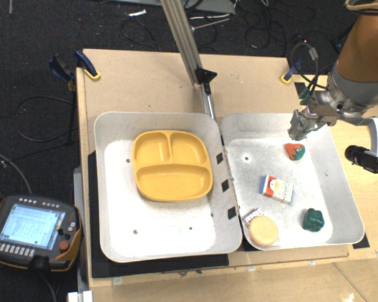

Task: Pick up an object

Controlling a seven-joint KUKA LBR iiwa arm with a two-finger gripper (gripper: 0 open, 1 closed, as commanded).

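Camera view: grey two-finger tool (299,131) just above small red-and-green strawberry-shaped toy (295,151); finger opening indistinguishable, grasp cannot tell.

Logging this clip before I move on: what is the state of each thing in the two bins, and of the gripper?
yellow divided plate: upright in the left bin, compartments bare.
red strawberry toy: loose in the right bin, just below the gripper.
small carton: lying flat, mid right bin.
green toy: resting near the bin's right rim.
round tan piece: lying at the front edge.
gripper: above the bin's back part, holding nothing visible.
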